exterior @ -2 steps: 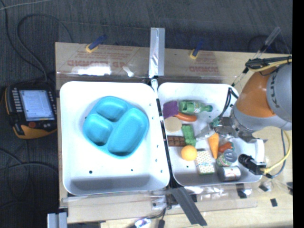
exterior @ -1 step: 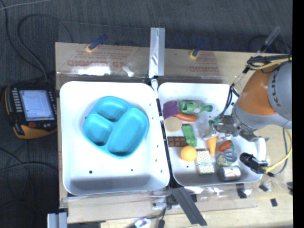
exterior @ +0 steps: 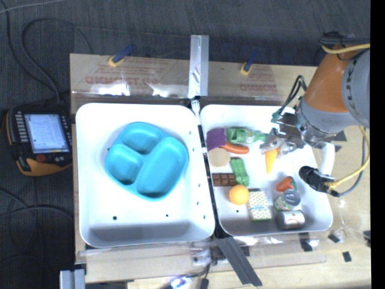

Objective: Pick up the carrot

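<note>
Tabletop (exterior: pixel 138 71): plywood-looking board with clear plastic sheeting along the back edge, held by two blue-and-yellow clamps (exterior: pixel 122 55). Dark carpet all around it.

Left of the right bin: the other white bin (exterior: pixel 90 215), carrying a blue three-compartment dish (exterior: pixel 146 159). A metal strip runs between the two bins.

Far left of the right bin: an orange-and-black teach pendant (exterior: pixel 37 138) on the carpet, screen lit, cables looping off behind it.

Right bin (exterior: pixel 322 218): this is where all the clutter is (toy food mostly).

Carrot (exterior: pixel 272 158): small orange cone in the upper right part of the right bin, fat end up, tip pointing down, right under the end effector.

End effector (exterior: pixel 278 142): sits at the top end of the carrot, fingers look clamped on it. It's small and a bit dark there but the carrot's top is between them.

Arm (exterior: pixel 334 98): grey with the orange band, over the right bin's right rim, yellow cable hanging off it.

Stuff around the carrot: purple piece (exterior: pixel 215 138), a red one (exterior: pixel 237 149) and green veg (exterior: pixel 245 135) to its left, green pickle-ish thing (exterior: pixel 240 172), chocolate bar (exterior: pixel 222 179), orange fruit (exterior: pixel 239 194), small checkered box (exterior: pixel 259 205), a red bit (exterior: pixel 284 184) and a tin can (exterior: pixel 290 219) toward the bin's front right corner.

In the way: nothing touching the carrot besides the end effector; the green veg is the nearest neighbour.
</note>
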Robot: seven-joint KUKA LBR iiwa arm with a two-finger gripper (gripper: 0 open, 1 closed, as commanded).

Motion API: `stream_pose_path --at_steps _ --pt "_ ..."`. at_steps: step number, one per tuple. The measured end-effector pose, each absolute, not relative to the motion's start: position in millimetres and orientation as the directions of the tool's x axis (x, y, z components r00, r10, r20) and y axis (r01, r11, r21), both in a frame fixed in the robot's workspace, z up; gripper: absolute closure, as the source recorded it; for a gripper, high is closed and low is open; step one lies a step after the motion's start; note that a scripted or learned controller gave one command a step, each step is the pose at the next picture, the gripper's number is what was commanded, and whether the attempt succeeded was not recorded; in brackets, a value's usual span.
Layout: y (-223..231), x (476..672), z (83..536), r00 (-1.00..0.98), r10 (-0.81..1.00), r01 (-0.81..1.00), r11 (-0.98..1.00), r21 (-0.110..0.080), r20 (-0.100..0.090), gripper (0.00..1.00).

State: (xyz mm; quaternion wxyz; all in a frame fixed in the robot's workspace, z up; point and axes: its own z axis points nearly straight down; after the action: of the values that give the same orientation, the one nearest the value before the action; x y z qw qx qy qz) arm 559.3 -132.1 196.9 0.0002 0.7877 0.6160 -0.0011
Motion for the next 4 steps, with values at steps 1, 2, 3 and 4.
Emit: stream_pose_path --at_steps 1,2,3,4 --pt "-132 559.2 197 0.241 0.970 0.970 -0.241 -0.001 -0.003 0.00" --pt "-186 582.9 93 0.333 0.943 0.943 -0.333 -0.001 -0.001 0.00" --pt "-186 582.1 101 0.331 0.944 0.944 -0.331 -0.005 -0.003 1.00" --pt "-184 669.1 212 0.274 0.962 0.962 -0.274 0.003 -0.004 1.00"
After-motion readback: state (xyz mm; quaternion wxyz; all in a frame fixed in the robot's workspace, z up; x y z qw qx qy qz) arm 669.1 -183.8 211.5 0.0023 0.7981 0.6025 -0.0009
